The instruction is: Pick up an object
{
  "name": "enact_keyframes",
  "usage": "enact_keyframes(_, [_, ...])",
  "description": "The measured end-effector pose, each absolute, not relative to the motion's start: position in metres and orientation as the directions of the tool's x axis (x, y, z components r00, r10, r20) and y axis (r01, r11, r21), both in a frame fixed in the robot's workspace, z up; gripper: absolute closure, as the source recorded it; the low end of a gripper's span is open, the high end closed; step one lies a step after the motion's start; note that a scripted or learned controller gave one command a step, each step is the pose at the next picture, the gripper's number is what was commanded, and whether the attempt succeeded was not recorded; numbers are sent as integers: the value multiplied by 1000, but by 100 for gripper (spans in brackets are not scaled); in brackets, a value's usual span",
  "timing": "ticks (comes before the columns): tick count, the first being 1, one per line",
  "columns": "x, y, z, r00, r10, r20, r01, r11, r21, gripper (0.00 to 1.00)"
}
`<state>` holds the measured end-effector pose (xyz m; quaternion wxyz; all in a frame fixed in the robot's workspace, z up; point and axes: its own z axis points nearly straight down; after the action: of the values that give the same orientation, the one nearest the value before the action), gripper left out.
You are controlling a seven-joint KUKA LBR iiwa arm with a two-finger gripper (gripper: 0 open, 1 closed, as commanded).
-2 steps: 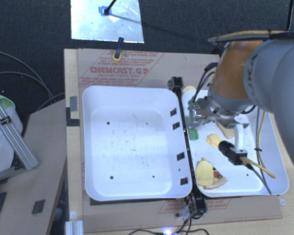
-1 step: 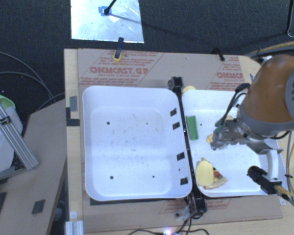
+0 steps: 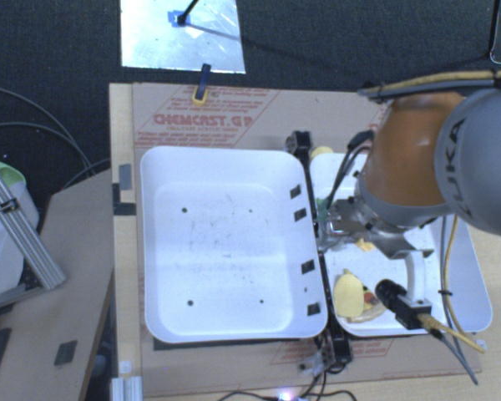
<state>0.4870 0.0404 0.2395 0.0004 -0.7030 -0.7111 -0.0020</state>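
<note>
My gripper [image 3: 341, 222] reaches down into the right bin [image 3: 476, 307], near that bin's left wall, and the wrist and orange band hide most of it. A pale yellow rounded object [image 3: 348, 291] lies in the near left corner of the right bin, just in front of the gripper. A small red piece [image 3: 368, 296] sits against its right side. A small yellow bit [image 3: 365, 245] shows under the wrist. Another pale yellow object [image 3: 321, 152] peeks out at the far left corner of the right bin.
The left bin [image 3: 225, 241] stands beside the right one, with black clips [image 3: 305, 241] along the shared rim. Both bins rest on a cardboard sheet [image 3: 209, 115]. A shiny metal plate [image 3: 182, 23] lies on the dark floor behind.
</note>
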Motion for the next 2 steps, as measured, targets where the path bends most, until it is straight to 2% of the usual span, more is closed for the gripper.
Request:
enact_keyframes(1, [488, 87, 318, -11, 1000, 3, 1000, 10, 9, 100])
enact_keyframes(2, [552, 66, 434, -4, 1000, 1, 1000, 4, 19, 100])
